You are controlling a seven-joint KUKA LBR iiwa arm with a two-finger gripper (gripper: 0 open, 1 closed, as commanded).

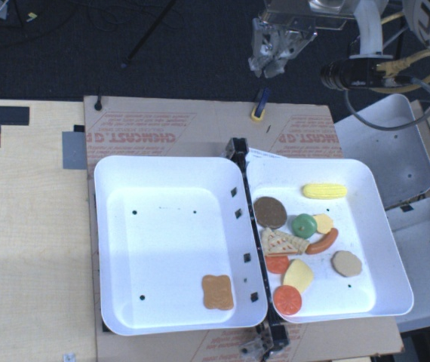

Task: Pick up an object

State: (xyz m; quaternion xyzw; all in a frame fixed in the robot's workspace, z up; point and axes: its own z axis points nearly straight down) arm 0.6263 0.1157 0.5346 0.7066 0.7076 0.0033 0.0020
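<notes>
Nearest the camera lies an orange round slice, flat and smooth, in the front corner of the right bin. Behind it crowd a pale yellow wedge, a tan pebble-shaped piece, a red sausage, a green knob, a brown disc and a ribbed yellow corn cob, all looking like hard, glossy plastic. The left bin carries one waffle-like cracker near its front.

My fingers hang high behind both bins, over the dark floor, well apart from every object; whether they are spread or closed I cannot tell, the picture is too blurred there, and nothing shows between them.

I judge the risks plain: the pile is tight, so coming down on it could wedge two pieces or nudge neighbours. Flat, slick slices may give nothing to pinch. The cob, lying apart, seems my safest target.
</notes>
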